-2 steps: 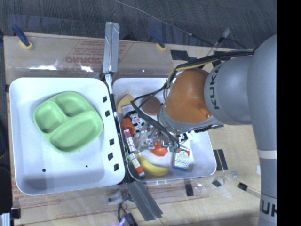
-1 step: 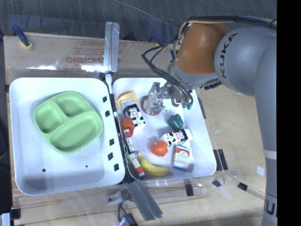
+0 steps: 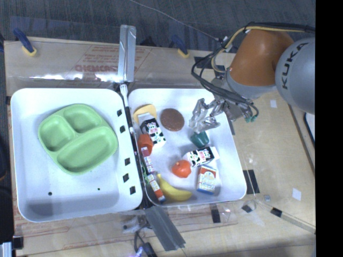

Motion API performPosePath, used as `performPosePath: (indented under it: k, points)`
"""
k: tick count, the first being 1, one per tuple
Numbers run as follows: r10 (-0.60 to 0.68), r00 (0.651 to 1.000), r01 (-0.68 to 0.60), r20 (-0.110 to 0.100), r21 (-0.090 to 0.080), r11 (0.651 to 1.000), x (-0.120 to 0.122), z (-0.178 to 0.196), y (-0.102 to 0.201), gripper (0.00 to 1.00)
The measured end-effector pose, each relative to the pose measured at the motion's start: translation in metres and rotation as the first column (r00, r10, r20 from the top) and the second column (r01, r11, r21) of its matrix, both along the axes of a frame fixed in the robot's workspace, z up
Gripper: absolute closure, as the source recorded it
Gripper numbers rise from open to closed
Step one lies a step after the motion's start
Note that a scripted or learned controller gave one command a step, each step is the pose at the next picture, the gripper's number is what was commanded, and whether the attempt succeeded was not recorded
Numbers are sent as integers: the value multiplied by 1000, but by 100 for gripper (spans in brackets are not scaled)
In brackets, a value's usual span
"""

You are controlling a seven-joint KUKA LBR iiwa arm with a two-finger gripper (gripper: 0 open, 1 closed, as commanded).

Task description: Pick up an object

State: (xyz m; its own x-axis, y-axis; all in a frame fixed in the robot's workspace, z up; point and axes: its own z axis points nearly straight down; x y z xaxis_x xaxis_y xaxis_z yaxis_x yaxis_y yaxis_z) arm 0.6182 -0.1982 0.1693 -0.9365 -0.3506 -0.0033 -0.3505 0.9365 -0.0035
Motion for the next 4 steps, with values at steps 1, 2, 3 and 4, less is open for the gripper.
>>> performPosePath:
  k: [1, 2, 3, 4]
  points:
    - [2, 1000, -2, 0, 1, 1000, 0, 0, 2, 0]
    - [29, 1000, -29, -8, 6, 1000, -7, -80, 53, 0]
    - [26, 1000, -26, 5, -19, 999, 8, -72, 84, 0]
    - [110, 994, -110, 0, -3, 994, -42, -31, -18, 0]
